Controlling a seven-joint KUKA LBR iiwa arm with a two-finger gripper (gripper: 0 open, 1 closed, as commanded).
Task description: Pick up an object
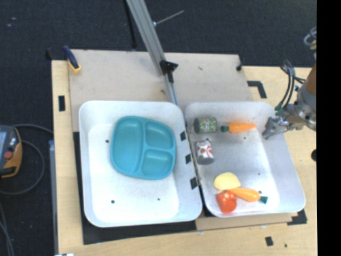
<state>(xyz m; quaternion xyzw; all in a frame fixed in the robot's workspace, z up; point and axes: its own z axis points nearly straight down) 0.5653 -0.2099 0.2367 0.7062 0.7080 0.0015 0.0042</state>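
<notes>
The right bin (277, 164) holds several small objects. A green can (205, 125) lies on its side at the back left, with an orange carrot (240, 127) just to its right. A silver can (204, 151) lies below them. Near the front sit a yellow lemon-like piece (226, 181), a red pepper-like piece (226, 202) and a second carrot (248, 194). My gripper (273, 127) hovers at the bin's back right edge, right of the first carrot, with nothing visible between its fingers.
The left bin (96, 196) bears a teal divided plate (144, 147). A grey metal bar (146, 28) slants down from the top toward the gap between the bins. The arm comes in from the right edge.
</notes>
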